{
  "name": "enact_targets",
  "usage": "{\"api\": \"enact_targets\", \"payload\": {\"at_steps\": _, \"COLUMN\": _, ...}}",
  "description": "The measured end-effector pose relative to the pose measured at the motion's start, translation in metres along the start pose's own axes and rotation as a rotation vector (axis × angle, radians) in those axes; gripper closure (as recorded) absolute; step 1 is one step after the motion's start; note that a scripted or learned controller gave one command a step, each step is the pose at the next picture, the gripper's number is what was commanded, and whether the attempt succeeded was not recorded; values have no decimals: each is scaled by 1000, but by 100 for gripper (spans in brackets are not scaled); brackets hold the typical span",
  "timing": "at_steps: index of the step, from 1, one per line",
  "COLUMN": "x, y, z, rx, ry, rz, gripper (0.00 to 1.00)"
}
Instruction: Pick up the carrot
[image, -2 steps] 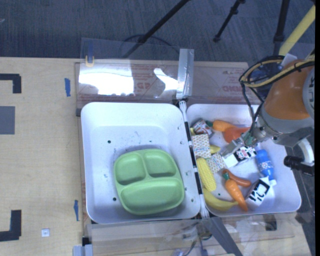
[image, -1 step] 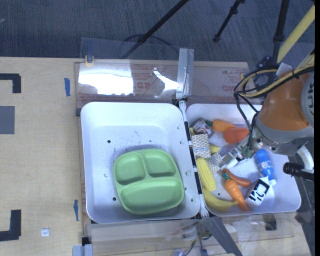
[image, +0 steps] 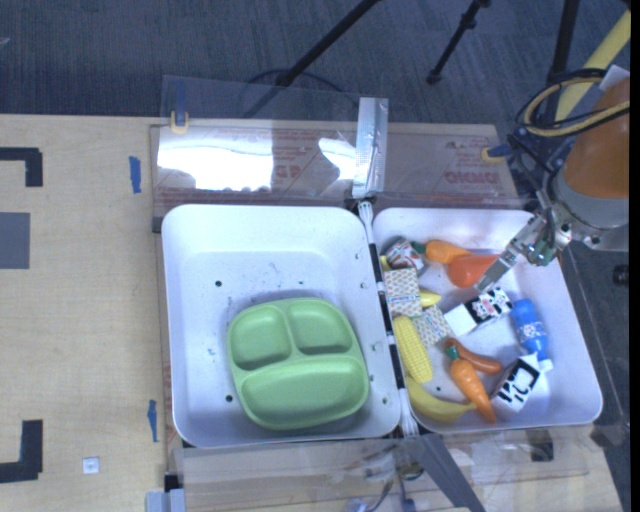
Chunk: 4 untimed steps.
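Observation:
The carrot (image: 469, 383) is orange with a green top. It lies near the front of the right bin (image: 583, 385), between a banana (image: 438, 401) and a black-and-white box (image: 520, 382). My gripper (image: 498, 269) reaches in from the right and hangs over the back half of that bin. Its tip is beside an orange gourd-shaped toy (image: 468, 268) and above a white box with black print (image: 483, 307). The gripper is well behind the carrot and apart from it. Nothing shows in its grasp.
The right bin also holds a corn cob (image: 411, 348), a blue bottle (image: 529, 326) and checkered packets (image: 404, 286). A green divided plate (image: 297, 362) sits in the left bin (image: 200, 260). A clear upright panel (image: 260, 150) stands behind the bins.

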<state>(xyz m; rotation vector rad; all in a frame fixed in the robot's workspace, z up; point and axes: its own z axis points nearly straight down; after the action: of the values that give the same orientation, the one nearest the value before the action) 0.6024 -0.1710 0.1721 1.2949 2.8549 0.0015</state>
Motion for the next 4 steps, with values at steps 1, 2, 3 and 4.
{"api": "enact_targets", "payload": {"at_steps": 1, "x": -32, "y": 27, "z": 82, "rx": -1, "ry": -1, "rz": 24, "gripper": 0}}
{"api": "enact_targets", "payload": {"at_steps": 2, "x": -38, "y": 31, "z": 86, "rx": 3, "ry": 3, "rz": -12, "gripper": 0}}
{"api": "enact_targets", "payload": {"at_steps": 3, "x": -49, "y": 33, "z": 85, "rx": 16, "ry": 24, "rz": -67, "gripper": 0}}
{"api": "enact_targets", "payload": {"at_steps": 4, "x": -50, "y": 36, "z": 74, "rx": 10, "ry": 19, "rz": -70, "gripper": 100}}
